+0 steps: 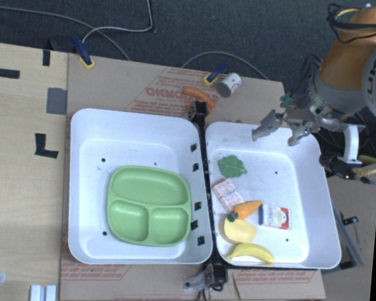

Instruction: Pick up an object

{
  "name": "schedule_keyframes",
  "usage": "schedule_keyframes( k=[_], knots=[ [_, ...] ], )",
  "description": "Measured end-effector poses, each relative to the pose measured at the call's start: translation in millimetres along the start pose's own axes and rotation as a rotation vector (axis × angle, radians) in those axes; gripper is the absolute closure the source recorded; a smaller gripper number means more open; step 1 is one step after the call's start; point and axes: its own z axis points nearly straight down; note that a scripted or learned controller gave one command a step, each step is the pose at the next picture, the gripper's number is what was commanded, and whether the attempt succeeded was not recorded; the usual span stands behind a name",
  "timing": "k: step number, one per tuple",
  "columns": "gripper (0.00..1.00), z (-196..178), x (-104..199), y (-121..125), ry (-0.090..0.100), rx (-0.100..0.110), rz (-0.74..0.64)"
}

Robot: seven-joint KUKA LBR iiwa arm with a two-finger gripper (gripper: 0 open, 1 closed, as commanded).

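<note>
The right bin holds a green leafy toy, a pink and white packet, an orange carrot, a small red and white carton, a pale yellow piece and a yellow banana. My gripper hangs above the far edge of the right bin, up and to the right of the green toy. Its two fingers are spread apart with nothing between them.
The left bin holds a green divided plate. Clips join the bins along the middle seam. Beyond the bins lie an orange tool, a grey cylinder and cables on the cardboard.
</note>
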Motion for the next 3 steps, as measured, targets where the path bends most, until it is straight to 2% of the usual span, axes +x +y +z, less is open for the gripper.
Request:
schedule_keyframes(
  k=[1, 2, 3],
  knots=[
    [0.0, 158, -8, -80, 0.001, 0.0, 0.0],
    [0.0, 166, 8, -108, -0.002, -0.018, 0.003],
    [0.0, 166, 10, -117, -0.002, -0.018, 0.003]
  ],
)
